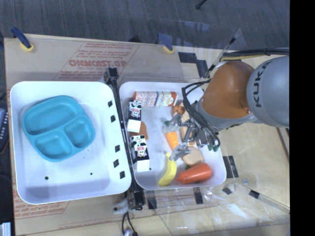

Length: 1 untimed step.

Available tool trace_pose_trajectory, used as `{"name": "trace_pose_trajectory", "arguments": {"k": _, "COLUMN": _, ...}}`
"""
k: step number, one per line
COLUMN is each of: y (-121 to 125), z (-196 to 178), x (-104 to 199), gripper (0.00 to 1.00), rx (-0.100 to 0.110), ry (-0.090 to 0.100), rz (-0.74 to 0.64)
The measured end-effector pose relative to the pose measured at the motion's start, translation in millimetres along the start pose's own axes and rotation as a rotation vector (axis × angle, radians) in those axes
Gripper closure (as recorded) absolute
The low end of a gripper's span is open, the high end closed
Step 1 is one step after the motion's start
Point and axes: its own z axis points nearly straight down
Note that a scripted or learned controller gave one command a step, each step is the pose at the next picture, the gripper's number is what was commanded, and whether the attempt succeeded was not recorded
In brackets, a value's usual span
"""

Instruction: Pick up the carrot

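The carrot (195, 173), long and orange-red, lies along the front wall of the right bin (157, 181). My gripper (175, 137) hangs over the middle of that bin, just behind the carrot and apart from it. Its two fingers (172, 124) stand spread apart, open. A small orange piece (172, 140) lies on the bin floor in the gap between them, and neither finger is pressed against it. The orange wrist band and the cables hide the bin's right part.
A yellow banana (168, 172) touches the carrot's left end, and a tan round piece (193, 157) sits just behind the carrot. Cow-print cartons (140, 147) line the right bin's left wall; a box (155, 98) lies at its back. The left bin holds a blue divided plate (58, 127).
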Motion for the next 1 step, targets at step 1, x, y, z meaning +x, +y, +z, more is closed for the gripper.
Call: {"name": "trace_pose_trajectory", "arguments": {"k": 1, "y": 37.2, "z": 44.0, "x": -2.4, "gripper": 0.00, "rx": -0.004, "ry": 0.006, "rz": 0.029}}
